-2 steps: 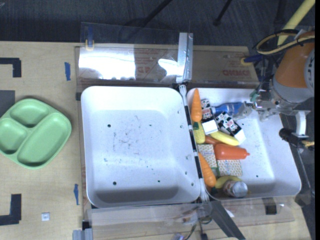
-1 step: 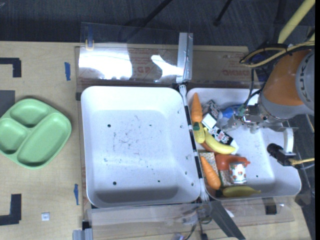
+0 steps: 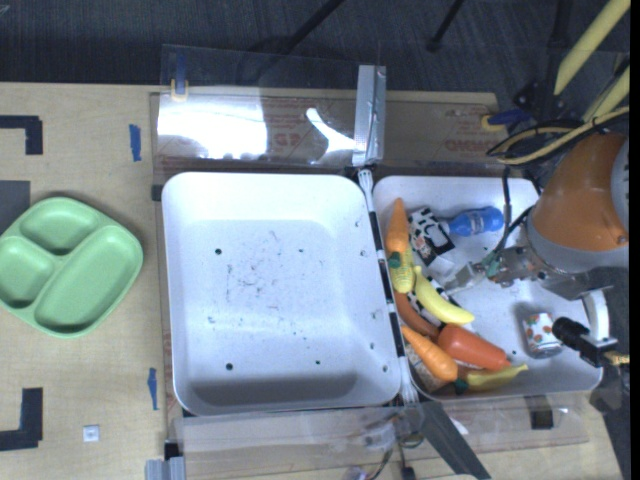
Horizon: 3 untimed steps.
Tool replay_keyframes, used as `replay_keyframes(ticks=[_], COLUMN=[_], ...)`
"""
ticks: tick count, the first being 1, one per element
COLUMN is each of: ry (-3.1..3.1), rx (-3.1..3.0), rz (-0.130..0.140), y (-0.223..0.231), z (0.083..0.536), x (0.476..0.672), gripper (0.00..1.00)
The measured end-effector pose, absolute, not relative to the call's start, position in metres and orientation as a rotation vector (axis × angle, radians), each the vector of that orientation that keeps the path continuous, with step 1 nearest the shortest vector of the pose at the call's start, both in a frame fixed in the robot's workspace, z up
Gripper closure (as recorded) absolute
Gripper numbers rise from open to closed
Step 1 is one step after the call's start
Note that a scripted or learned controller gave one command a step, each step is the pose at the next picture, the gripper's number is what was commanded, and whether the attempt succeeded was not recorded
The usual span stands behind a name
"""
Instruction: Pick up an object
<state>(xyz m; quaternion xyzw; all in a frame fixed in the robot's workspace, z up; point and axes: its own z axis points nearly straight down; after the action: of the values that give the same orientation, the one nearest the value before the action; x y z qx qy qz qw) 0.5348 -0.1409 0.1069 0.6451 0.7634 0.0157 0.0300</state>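
The right bin [image 3: 560,368] holds a pile of toy food along its left wall. An orange carrot [image 3: 398,228] lies at the top, a yellow banana [image 3: 442,304] in the middle, and a red-orange vegetable [image 3: 472,347] and a second carrot [image 3: 432,356] below. A black-and-white toy [image 3: 430,236] and a blue bottle [image 3: 476,221] lie near the far wall. A small can [image 3: 540,334] sits at the right. My gripper [image 3: 478,270] hangs low over the bin's middle, just right of the banana and below the blue bottle.
The left bin [image 3: 190,268] sits beside the right one, with a shared rim between them. A green divided plate [image 3: 65,265] rests on the bench at far left. A clear panel [image 3: 260,118] stands behind the bins. Cables trail at the upper right.
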Motion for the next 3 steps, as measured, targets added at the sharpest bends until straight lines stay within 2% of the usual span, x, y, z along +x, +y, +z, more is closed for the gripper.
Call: replay_keyframes(ticks=[1,2,3], ry=[2.483,2.591,2.708], rx=[1.925,1.768,1.591], rz=[-0.001,0.003,0.0], y=[-0.2,-0.182,-0.116], z=[0.128,0.085,0.137], x=[0.494,0.571,0.598], gripper=[0.0,0.0,0.0])
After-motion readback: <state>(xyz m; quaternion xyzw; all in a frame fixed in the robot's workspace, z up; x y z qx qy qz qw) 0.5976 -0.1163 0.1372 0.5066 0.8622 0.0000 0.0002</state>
